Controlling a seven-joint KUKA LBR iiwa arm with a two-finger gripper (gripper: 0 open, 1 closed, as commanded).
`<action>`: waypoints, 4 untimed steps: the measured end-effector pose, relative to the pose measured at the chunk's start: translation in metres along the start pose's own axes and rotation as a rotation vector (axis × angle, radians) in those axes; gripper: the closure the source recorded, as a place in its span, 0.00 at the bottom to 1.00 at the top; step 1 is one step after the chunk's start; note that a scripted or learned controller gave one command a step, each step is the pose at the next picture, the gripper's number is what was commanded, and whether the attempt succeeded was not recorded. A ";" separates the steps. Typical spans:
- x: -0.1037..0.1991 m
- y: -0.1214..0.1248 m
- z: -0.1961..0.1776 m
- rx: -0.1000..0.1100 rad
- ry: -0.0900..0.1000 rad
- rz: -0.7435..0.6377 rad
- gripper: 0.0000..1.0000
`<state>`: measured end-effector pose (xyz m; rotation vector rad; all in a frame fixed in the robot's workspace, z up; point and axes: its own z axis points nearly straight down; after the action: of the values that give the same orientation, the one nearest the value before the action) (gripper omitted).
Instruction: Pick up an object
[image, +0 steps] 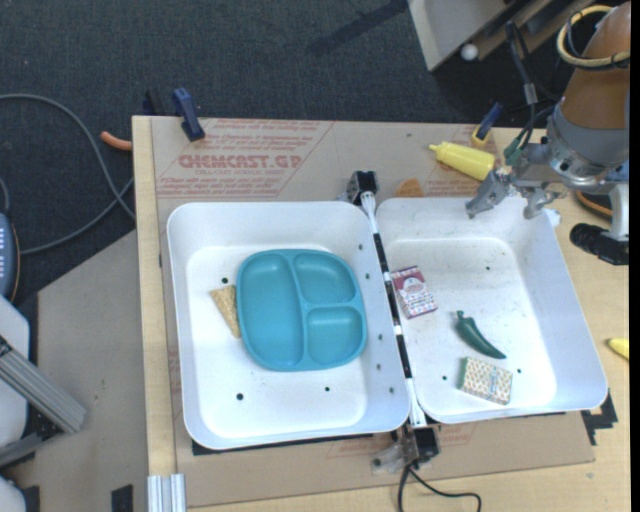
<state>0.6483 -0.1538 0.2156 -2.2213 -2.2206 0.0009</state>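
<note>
My gripper (508, 198) hangs over the back edge of the right bin (560, 300), fingers spread open with nothing between them. Below it in that bin lie a small red and white packet (412, 292) near the left wall, a dark green pepper (478, 337) in the middle, and a patterned square packet (487, 380) near the front. The left bin (200, 380) holds a teal divided plate (300, 307). A tan cracker (226, 306) pokes out from under the plate's left edge.
A yellow object (462, 157) lies on the bench behind the right bin, just left of the gripper. Blue clamps (186, 113) grip the cardboard at the back. A ridge (390, 310) separates the two bins.
</note>
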 end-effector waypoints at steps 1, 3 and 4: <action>0.001 -0.072 0.057 0.000 0.000 0.001 0.00; 0.025 -0.134 0.131 0.001 0.001 0.000 0.00; 0.025 -0.134 0.122 -0.001 0.001 0.002 1.00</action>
<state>0.5147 -0.1283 0.0940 -2.2230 -2.2185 -0.0019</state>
